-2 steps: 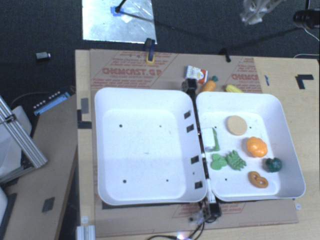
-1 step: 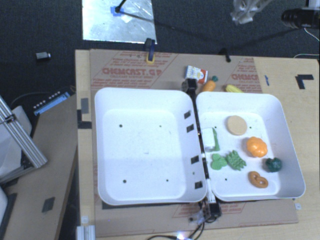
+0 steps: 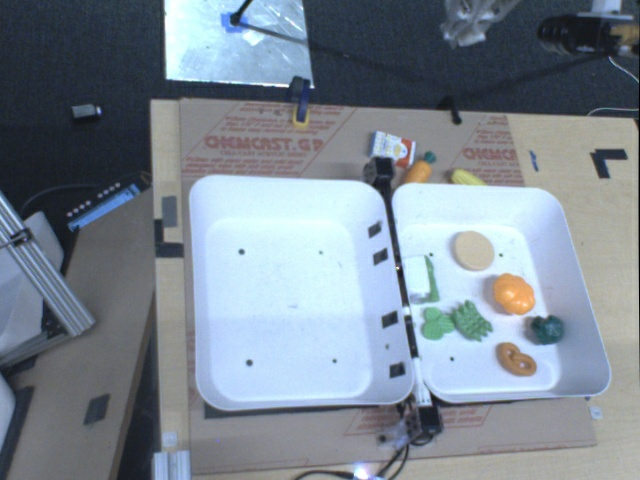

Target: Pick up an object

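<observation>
Gripper point(image 3: 478, 13) above round tan disc point(image 3: 474, 250)

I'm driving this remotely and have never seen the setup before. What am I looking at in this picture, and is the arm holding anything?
One fixed camera looks down at a slant on a bench with two shallow white bins side by side. The left bin shows bare white floor. The right bin holds small toy foods: a tan round disc, an orange fruit, a dark green piece, a brown pretzel, two green leafy pieces and a pale green block. A few toys lie on the bench behind the bins. The gripper hangs at the top right, above the floor beyond the bench, with nothing visible between its fingers.
</observation>
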`<action>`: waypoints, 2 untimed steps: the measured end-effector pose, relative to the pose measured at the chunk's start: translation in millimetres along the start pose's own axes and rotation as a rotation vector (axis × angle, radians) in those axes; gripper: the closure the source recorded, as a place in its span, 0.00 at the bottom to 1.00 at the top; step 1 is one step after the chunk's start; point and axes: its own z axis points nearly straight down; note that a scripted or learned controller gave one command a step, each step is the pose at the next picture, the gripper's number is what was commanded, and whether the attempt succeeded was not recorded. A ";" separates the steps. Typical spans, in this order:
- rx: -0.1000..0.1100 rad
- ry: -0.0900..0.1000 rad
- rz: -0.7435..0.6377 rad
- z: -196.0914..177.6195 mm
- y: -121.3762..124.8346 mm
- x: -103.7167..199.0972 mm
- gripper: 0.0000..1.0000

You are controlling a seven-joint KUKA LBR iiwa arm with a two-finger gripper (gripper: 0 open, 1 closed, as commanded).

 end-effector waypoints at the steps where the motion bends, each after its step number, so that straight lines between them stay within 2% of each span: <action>1: 0.007 0.002 -0.005 0.2 -175.7 37.8 1.00; 2: 0.000 0.001 -0.003 0.5 -118.5 90.7 1.00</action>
